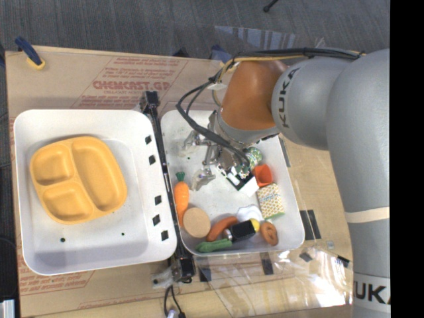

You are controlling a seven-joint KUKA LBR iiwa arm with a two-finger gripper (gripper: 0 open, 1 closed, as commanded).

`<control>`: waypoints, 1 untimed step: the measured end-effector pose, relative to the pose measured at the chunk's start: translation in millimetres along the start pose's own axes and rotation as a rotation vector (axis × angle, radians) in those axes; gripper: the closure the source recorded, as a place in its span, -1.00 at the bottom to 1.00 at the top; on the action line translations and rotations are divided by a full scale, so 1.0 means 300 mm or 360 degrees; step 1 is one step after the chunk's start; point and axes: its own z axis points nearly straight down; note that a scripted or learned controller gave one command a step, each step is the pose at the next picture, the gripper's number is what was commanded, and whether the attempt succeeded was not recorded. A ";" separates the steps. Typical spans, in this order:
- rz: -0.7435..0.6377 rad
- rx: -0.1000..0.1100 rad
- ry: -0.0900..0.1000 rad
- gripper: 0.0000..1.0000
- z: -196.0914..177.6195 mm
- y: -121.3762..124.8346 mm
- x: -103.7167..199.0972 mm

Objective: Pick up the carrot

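Observation:
The carrot (pixel 181 203) is orange with a small green top and lies lengthwise against the left wall of the right bin (pixel 173 130). My gripper (pixel 197 159) hangs over the upper middle of that bin, just up and to the right of the carrot's green end. Its fingers (pixel 203 177) stand apart with nothing between them, so it looks open. The orange-banded wrist covers the bin's far right part.
Crowded at the right bin's near end are a tan disc (pixel 196 222), a reddish sausage (pixel 222 227), a green pod (pixel 215 246), a donut (pixel 268 232), a cracker (pixel 270 201) and an orange cup (pixel 263 174). A yellow divided plate (pixel 78 177) lies in the left bin (pixel 86 254).

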 end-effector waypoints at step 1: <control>0.0397 0.0001 0.0006 -1.00 0.003 0.005 0.071</control>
